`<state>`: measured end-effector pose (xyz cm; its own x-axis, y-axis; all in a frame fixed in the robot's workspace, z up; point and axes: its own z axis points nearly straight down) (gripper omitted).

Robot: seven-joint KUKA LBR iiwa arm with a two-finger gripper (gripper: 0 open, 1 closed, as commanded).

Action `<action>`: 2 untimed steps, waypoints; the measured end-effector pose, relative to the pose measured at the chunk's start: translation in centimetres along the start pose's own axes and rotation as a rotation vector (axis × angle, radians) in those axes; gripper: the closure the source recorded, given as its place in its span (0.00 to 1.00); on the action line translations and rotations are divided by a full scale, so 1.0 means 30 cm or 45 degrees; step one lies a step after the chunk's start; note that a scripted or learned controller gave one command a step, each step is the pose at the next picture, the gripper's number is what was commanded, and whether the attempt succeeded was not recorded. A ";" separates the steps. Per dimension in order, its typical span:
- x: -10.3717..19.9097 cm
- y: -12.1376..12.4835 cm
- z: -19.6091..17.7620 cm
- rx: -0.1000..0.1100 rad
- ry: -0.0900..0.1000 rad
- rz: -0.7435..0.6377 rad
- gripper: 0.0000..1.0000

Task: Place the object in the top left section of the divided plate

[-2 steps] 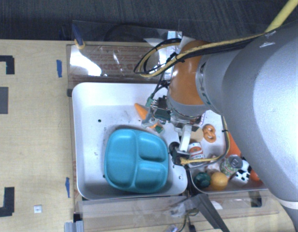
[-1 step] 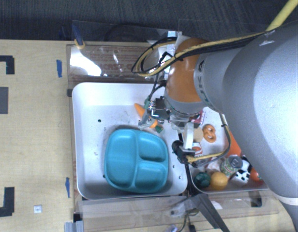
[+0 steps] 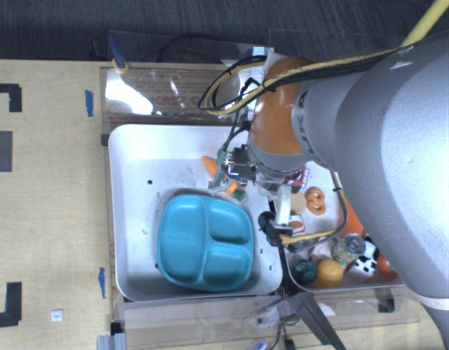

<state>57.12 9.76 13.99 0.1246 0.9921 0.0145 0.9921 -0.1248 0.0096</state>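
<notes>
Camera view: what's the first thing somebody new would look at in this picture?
Probably the huge grey arm with its orange band, which reaches in from the right and covers much of the right bin. Next comes the bright blue divided plate, lying in the lower part of the left bin. A small heap of colourful toys peeks out at the right bin's lower edge.

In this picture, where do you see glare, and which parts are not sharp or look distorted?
Camera view: strong white glare lies on the clear panel behind the left bin. Camera view: the grey arm, close to the lens, looks soft and oversized. Camera view: the blue divided plate is fairly sharp and evenly lit.
</notes>
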 end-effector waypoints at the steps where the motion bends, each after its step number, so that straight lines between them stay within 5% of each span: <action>1: 0.004 0.007 -0.001 -0.012 0.002 0.113 0.00; 2: 0.048 0.040 0.002 0.019 -0.055 0.231 0.00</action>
